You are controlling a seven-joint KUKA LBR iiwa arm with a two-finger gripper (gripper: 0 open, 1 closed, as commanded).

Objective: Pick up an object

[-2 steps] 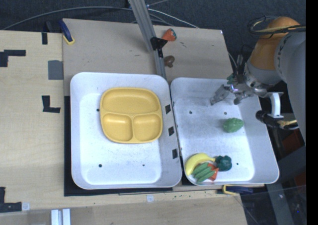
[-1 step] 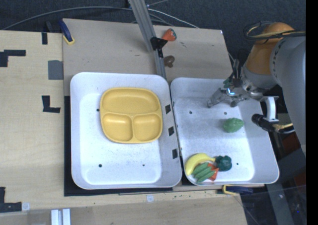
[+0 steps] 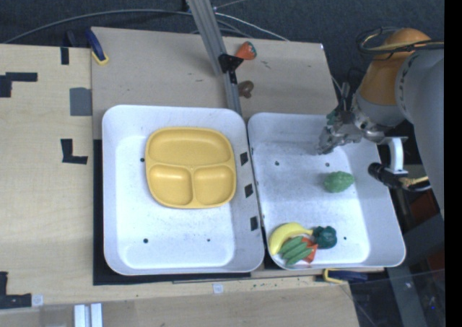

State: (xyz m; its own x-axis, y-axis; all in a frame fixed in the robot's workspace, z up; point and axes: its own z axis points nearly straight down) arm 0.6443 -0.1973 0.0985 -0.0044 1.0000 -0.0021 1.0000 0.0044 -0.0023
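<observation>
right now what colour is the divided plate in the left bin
Yellow: the divided plate shows plainly in the camera view.

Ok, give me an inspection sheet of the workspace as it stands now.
Surface: wooden bench bearing left bin and right bin, side by side.
Job's things: green lump mid right bin; toy pile with a yellow banana at its near-left corner.
Clutter: yellow divided tray in left bin.
Grippers: gripper low over the right bin's far end, apart from the lump; nothing seen in it.
Cables: thin wires arcing beyond the bench.
Surroundings: slanted metal pole, dark floor.
</observation>
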